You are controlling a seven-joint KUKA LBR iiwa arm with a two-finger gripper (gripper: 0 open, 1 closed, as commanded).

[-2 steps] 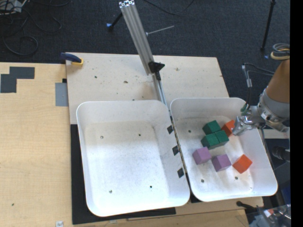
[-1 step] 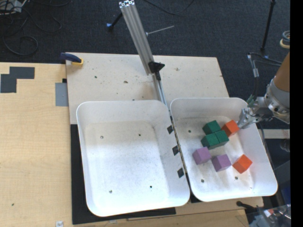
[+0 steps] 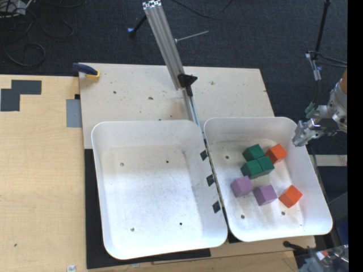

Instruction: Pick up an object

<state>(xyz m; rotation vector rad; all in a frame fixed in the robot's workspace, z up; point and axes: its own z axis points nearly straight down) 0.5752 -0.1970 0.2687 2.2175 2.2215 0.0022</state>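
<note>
The arm is mostly cut off; its tool (image 3: 302, 134), grip state unclear, hangs over the right bin (image 3: 317, 220) holding two green, two purple, two orange cubes.

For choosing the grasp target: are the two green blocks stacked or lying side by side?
Side by side, it seems. The two green blocks touch each other on the right bin floor, beside an orange block.

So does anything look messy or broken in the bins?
Nothing looks broken or spilled. The six blocks, like the green ones, sit jumbled in the right bin, with an orange block touching them. The hand is at its rim.
</note>
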